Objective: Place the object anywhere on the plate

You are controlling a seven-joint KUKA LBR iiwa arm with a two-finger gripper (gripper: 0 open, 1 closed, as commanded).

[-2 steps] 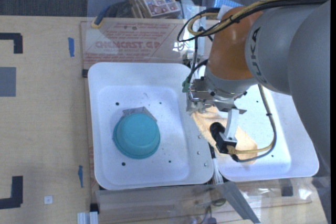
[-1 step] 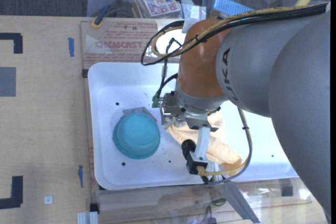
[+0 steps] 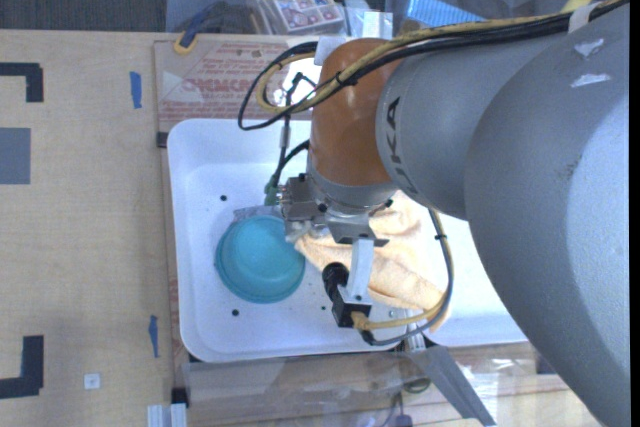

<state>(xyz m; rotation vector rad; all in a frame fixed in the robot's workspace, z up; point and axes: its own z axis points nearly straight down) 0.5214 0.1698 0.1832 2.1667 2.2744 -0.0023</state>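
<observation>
While the gripper (image 3: 300, 215) hangs low over the white bin (image 3: 200, 165), we cannot tell its opening or hold | yellow cloth-like object (image 3: 405, 280): in bin, just beside blue plate (image 3: 258, 260), not on it | risk, we judge: limp fabric may slip free or drape off the rim

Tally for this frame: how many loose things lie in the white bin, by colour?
Blue: 1, a round dish
Pale yellow: 1, a crumpled cloth-like thing
Total: 2 in sight; the arm covers part of the bin.
</observation>
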